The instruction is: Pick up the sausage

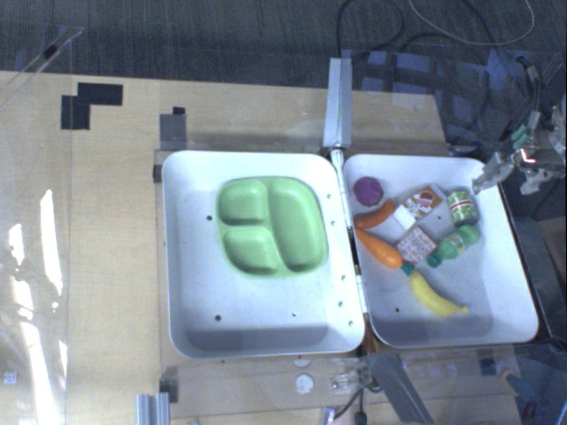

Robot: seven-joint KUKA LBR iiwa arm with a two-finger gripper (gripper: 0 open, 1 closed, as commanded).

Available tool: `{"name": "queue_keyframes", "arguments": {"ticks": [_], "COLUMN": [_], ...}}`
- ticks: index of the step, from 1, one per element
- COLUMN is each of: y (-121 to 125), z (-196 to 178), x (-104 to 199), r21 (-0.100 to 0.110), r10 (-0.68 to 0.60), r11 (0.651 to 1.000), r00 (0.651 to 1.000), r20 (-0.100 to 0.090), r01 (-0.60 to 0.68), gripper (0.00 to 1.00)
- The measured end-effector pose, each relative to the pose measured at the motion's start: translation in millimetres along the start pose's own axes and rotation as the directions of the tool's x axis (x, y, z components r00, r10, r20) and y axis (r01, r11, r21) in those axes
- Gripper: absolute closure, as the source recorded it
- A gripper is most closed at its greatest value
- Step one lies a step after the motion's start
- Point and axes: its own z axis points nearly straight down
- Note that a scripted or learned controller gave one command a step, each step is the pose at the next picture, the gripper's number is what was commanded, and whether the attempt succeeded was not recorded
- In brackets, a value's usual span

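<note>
The sausage (376, 214) is a short reddish-brown curved piece lying in the right bin (496, 326), near its left wall and just below a purple ball-shaped toy (368, 189). My gripper (490, 175) hangs over the right bin's far right corner, well to the right of the sausage and apart from it. It is close to a small green-labelled can (461, 206). Nothing shows between the gripper and the sausage except a red-and-white box (423, 204).
An orange carrot (383, 251) lies just below the sausage, beside a patterned box (415, 244), a green bottle (452, 243) and a yellow banana (436, 297). The left bin (190, 308) holds a green divided plate (270, 225). A metal post (336, 104) stands behind the bins.
</note>
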Motion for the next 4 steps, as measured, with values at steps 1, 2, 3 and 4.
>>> {"name": "queue_keyframes", "arguments": {"ticks": [1,2,3,4], "y": [2,-31,-97,-95], "z": [-12,79,68,57], "x": [1,0,41,42], "r21": [-0.006,0.001,-0.001,-0.006], "r10": [-0.007,0.278,0.488,0.483], "r11": [1.000,0.961,0.873,0.876], "r00": [1.000,0.961,0.873,0.876], "r20": [0.002,-0.001,-0.001,-0.003], "r01": [0.007,-0.278,-0.488,-0.483], "gripper": [1.00,1.00,1.00,1.00]}}
